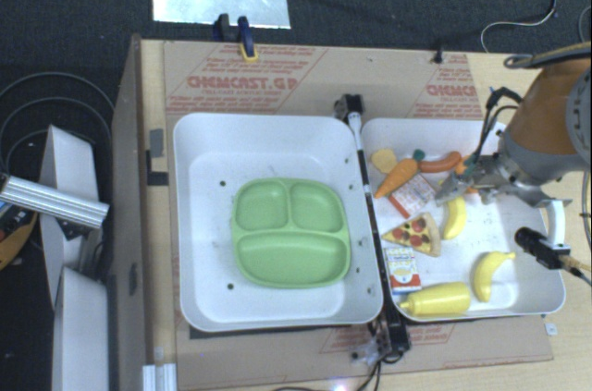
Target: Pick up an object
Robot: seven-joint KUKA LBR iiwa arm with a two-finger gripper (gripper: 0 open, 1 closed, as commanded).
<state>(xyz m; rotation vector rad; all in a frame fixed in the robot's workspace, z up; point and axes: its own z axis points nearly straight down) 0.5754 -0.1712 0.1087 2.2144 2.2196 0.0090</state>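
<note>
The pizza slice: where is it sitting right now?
In the camera view the pizza slice lies in the right bin, near its left wall, below the carrot and left of a banana.

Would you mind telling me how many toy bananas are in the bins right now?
2. One banana lies mid right bin, just below the gripper. The other banana lies nearer the front, above the yellow block. More may hide under the arm.
</note>
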